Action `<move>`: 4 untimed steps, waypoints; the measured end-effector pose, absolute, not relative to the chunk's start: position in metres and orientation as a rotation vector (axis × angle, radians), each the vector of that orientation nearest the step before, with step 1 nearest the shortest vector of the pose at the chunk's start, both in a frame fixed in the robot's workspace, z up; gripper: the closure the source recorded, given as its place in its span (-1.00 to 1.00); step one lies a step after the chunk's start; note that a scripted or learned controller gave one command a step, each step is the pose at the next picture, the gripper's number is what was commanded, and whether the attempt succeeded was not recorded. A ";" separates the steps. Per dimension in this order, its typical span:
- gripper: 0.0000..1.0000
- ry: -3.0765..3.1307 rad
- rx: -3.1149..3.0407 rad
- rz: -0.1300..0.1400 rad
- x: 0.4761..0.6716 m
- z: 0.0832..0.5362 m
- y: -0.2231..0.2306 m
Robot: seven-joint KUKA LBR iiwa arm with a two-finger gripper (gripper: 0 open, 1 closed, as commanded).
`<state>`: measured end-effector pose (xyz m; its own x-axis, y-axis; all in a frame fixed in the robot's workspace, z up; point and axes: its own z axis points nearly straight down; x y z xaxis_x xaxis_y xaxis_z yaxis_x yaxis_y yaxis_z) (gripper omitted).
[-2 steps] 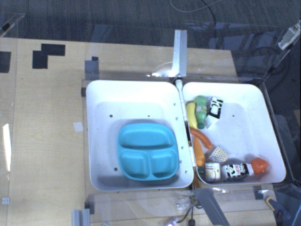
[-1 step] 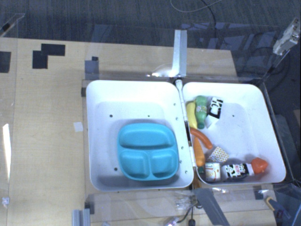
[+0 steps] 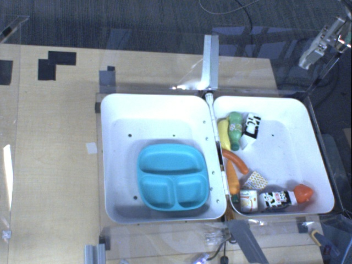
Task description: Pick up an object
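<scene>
Our pincer [image 3: 319,47] hangs beyond the right bin's [image 3: 286,142] far right corner; the bottle [image 3: 278,198] lies crosswise along the near edge.

We are looking down on a pale wooden bench [image 3: 49,164] that is carrying two shallow white bins, sitting side by side and touching along a shared middle edge. The left bin [image 3: 118,120] is lying nearer the bench's centre, the right bin [image 3: 286,128] toward its right end. Black patches [image 3: 55,64] are showing on the bench top at far left, well apart from the bins.
</scene>
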<state>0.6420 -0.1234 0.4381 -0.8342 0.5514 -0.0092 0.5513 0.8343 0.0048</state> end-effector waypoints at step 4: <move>1.00 3.095 -0.476 0.001 0.591 0.352 0.009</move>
<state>0.5910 0.0093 0.3518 -0.9538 -0.3004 -0.0100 -0.3004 0.9538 -0.0010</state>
